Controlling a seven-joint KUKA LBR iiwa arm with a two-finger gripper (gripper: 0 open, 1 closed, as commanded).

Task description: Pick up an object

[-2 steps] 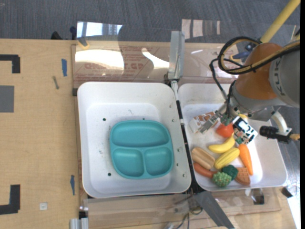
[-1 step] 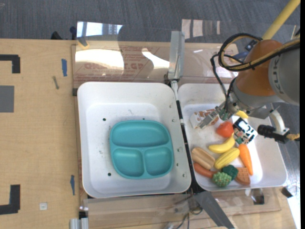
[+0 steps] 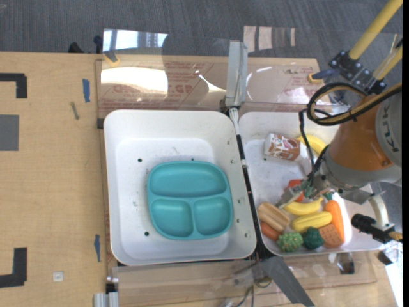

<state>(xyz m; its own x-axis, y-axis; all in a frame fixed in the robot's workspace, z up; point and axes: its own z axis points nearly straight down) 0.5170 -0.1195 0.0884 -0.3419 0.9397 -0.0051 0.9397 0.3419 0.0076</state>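
The right bin (image 3: pixel 268 133) holds a heap of toy food near its front: a yellow banana (image 3: pixel 301 206), a yellow corn cob (image 3: pixel 312 221), a hot dog bun (image 3: pixel 273 216), green broccoli (image 3: pixel 291 241), an orange carrot (image 3: pixel 335 215) and a red piece (image 3: pixel 294 185). A brown and white carton (image 3: pixel 282 146) lies further back, with another yellow piece (image 3: pixel 314 145) beside it. My gripper (image 3: pixel 311 187) reaches down into the heap, just above the banana and next to the red piece. The orange wrist hides most of it.
The left bin (image 3: pixel 121 171) carries a teal divided plate (image 3: pixel 189 199). A metal divider (image 3: pixel 235 82) stands behind the two bins. Black cables (image 3: pixel 332 107) and a yellow pole (image 3: pixel 377 21) hang at the upper right. Cardboard (image 3: pixel 45 171) covers the bench to the left.
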